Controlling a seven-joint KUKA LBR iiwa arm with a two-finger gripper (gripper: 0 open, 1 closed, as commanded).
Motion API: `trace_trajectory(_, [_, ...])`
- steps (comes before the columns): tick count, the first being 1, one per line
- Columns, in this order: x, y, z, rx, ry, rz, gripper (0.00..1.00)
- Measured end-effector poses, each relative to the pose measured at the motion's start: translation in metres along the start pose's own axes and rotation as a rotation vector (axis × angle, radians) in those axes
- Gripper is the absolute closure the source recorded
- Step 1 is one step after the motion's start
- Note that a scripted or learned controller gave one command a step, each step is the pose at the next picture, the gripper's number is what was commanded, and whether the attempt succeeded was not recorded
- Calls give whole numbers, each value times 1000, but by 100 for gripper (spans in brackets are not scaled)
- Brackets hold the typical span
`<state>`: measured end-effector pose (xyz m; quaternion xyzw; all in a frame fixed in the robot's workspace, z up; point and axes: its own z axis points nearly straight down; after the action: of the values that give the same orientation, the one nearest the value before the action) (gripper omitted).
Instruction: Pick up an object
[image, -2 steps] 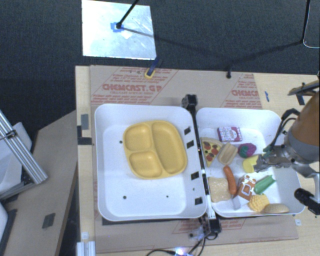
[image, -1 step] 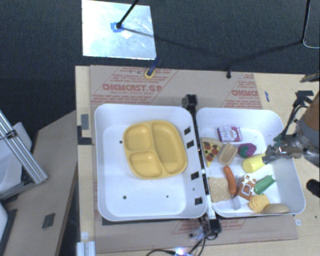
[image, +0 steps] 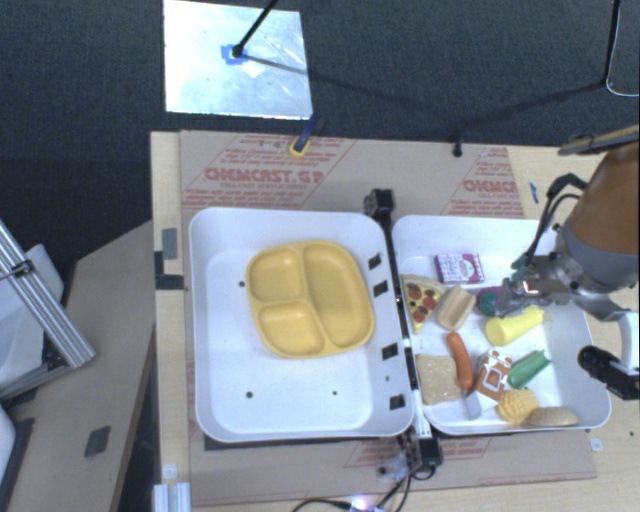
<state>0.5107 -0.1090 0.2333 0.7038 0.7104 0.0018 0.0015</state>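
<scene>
The right bin (image: 420, 236) holds several toy foods: a purple box (image: 459, 267), a pizza slice (image: 420, 299), a tan roll (image: 455, 307), a yellow cup-like piece (image: 514, 324), a sausage (image: 461, 361), a bread slice (image: 435, 378), a green vegetable (image: 528, 368), a corn cob (image: 516, 405) and a tan bun (image: 554, 417). The arm comes in from the right, and my gripper (image: 516, 292) hangs low over the bin's right middle, just above the yellow piece and beside a dark green item (image: 489, 298). Its tips are hidden by the wrist body.
The left bin (image: 215, 330) carries a yellow three-compartment plate (image: 305, 298). A black divider with clips (image: 395, 310) runs between the bins. A metal frame (image: 40, 310) stands at the far left, and a shiny sheet (image: 237, 60) lies beyond the bench.
</scene>
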Motion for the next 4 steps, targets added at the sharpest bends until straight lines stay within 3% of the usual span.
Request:
trace_trajectory(1, [51, 29, -1, 0, 1, -2, 100])
trace_trajectory(3, [133, 57, 13, 2, 0, 2, 100])
trace_trajectory(4, [141, 48, -1, 3, 0, 3, 100])
